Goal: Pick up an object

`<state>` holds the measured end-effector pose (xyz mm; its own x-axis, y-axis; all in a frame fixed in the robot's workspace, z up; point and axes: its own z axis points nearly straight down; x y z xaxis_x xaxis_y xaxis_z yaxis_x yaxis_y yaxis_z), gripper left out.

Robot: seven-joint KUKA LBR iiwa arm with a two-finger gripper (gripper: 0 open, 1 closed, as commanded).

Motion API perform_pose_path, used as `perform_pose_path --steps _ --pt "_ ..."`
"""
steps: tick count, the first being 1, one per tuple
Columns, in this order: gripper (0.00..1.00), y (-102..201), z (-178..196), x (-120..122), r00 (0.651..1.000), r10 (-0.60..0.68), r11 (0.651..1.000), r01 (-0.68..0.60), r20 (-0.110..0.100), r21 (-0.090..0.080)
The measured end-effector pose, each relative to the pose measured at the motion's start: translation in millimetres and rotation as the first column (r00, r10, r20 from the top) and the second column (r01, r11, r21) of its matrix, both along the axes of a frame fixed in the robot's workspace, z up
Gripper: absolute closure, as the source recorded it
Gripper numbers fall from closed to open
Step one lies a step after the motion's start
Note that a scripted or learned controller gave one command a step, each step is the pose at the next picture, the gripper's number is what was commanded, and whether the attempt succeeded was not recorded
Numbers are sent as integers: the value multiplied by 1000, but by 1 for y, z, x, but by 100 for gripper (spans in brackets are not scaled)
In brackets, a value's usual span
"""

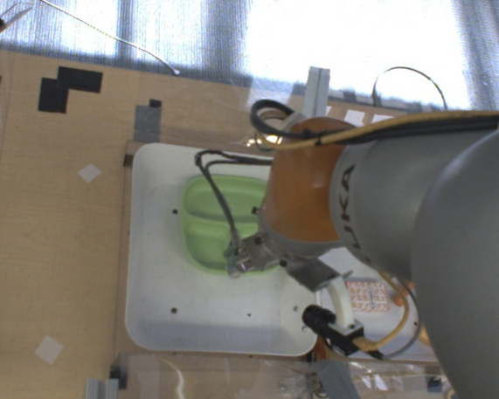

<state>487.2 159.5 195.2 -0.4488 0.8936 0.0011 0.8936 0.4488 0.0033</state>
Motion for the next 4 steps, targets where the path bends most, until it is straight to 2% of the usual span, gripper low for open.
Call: perform_pose_path --steps 1,2,3,4 --pt "100 35 85 13 979 -206 979 206 3 2" --pt "100 57 45 -1 829 -559 829 559 -3 -3" --pt "100 76 23 6 455 -891 455 891 -3 -3" --pt "100 75 16 0 110 -994 110 994 -5 -2"
